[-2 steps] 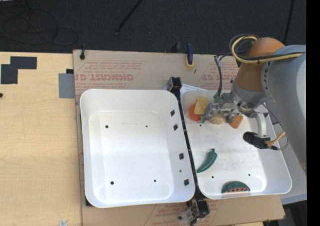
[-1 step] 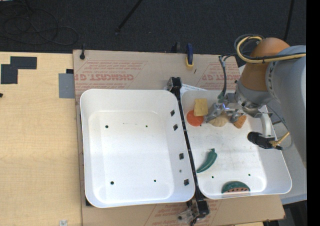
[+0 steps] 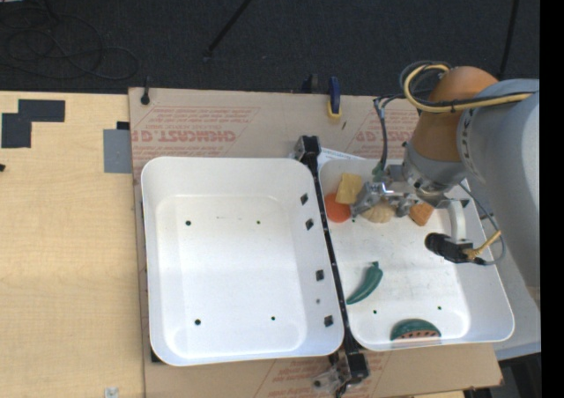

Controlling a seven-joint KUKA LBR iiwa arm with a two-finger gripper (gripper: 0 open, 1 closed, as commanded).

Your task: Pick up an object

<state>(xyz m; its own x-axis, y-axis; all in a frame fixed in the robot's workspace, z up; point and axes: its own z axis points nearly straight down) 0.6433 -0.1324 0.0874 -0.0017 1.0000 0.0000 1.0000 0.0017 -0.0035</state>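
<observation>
Your gripper [image 3: 381, 202] sits low in the right bin [image 3: 493, 317], among a yellow block [image 3: 349, 187], a red piece [image 3: 337, 208] and a tan lump [image 3: 379, 214]. A green pepper [image 3: 366, 283] lies nearer the divider.

Blue clamp [image 3: 334, 97] on cardboard sheet [image 3: 229, 128]

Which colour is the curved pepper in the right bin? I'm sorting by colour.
Green, in the camera view: pepper.
</observation>
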